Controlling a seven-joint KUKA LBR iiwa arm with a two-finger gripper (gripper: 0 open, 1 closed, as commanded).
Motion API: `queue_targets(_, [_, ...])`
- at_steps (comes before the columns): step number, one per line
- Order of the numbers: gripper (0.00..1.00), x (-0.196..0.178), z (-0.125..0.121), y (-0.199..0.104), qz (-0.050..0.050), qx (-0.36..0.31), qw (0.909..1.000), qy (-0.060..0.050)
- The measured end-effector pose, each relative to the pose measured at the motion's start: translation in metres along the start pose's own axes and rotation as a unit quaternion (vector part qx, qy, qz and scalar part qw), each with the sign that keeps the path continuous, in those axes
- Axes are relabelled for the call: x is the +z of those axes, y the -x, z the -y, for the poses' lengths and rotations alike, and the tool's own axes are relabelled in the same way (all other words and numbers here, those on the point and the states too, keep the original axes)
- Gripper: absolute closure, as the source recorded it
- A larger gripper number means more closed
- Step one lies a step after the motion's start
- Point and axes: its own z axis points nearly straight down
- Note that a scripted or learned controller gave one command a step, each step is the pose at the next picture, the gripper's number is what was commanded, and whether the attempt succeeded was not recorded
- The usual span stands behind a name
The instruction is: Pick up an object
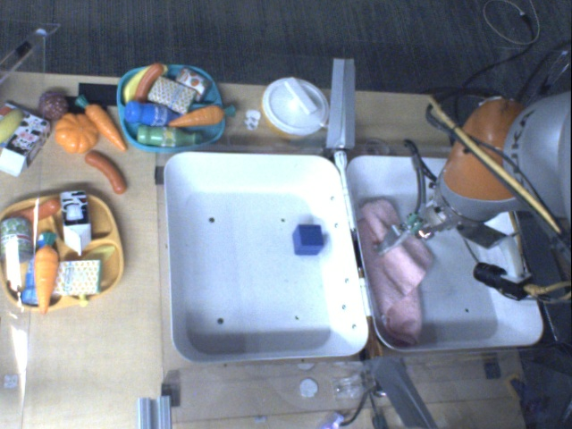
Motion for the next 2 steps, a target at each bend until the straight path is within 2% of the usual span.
queue_targets(1, [1.00, -0.012, -0.003, 0.000, 0.001, -0.001, 1.0000, 0.003])
queue_targets(2, [1.00, -0.094, -0.080, -0.001, -0.002, 0.011, 0.9999, -0.003])
